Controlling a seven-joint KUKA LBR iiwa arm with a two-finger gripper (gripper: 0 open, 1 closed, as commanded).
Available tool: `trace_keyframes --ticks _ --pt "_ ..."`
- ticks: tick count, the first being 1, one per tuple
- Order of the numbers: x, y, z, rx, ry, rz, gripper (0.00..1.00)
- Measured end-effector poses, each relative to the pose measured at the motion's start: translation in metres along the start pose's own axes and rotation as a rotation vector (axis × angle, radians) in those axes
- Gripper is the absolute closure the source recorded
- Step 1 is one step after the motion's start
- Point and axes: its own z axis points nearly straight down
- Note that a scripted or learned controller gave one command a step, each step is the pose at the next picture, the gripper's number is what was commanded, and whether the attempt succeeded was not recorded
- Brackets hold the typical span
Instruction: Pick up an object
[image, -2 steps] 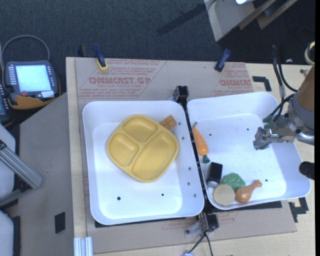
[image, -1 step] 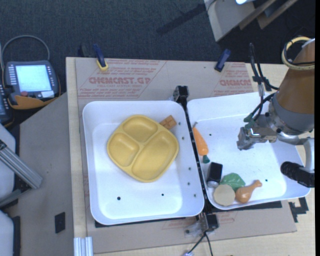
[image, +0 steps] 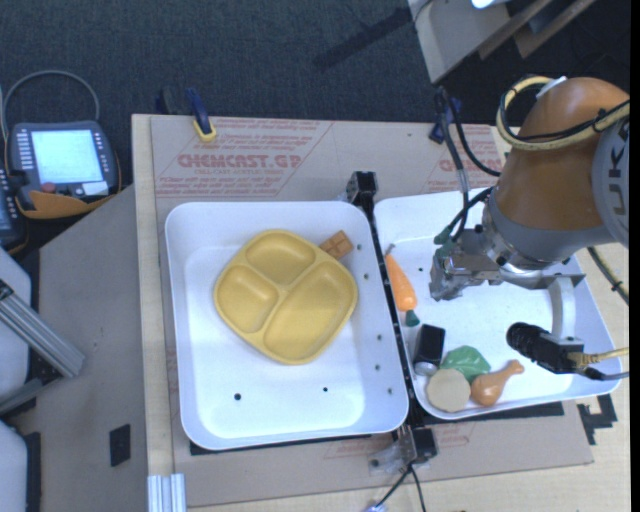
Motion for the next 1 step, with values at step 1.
trace_keyframes --ticks 1 --pt "0.0543 -0.0072 0.0014 -0.001 0.0 0.0 1.0"
